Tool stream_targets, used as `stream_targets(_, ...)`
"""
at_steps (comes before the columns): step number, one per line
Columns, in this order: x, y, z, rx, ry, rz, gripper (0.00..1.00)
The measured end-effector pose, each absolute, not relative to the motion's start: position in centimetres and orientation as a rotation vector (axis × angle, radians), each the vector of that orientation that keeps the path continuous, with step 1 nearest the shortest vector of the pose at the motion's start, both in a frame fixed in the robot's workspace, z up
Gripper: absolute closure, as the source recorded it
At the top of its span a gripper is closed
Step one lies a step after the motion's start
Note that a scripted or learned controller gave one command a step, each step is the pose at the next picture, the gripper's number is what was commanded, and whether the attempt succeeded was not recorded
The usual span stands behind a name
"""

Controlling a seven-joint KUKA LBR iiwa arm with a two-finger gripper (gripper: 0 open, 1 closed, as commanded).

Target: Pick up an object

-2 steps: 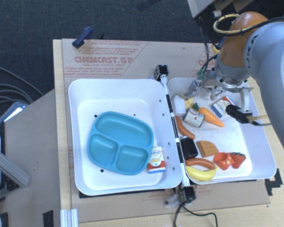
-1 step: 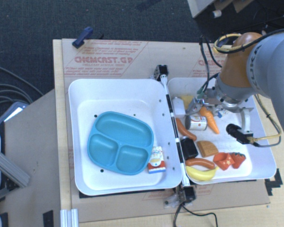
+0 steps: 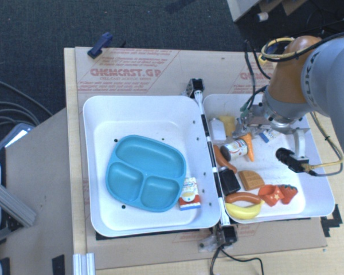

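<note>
Under both bins (image 3: 97, 153), cardboard (image 3: 132, 73), seemingly carpet (image 3: 28, 33)

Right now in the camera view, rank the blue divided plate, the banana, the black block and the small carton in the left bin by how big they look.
1. blue divided plate, by far the largest.
2. banana.
3. black block and small carton: they look about alike, so I won't rank them.

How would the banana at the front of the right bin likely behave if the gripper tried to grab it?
The banana looks like smooth, glossy toy plastic, so probably light, stiff and somewhat slippery. Its curved shape may rock or pivot when pushed. The orange-red piece lies against it and would likely shift too.
</note>
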State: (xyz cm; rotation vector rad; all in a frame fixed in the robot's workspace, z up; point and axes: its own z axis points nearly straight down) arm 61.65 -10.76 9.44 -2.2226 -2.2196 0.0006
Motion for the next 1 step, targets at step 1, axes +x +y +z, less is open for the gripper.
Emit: stream_targets(1, 58.08, -0.77, 18.46, -2.220, -2.222, 0.000, 1.00)
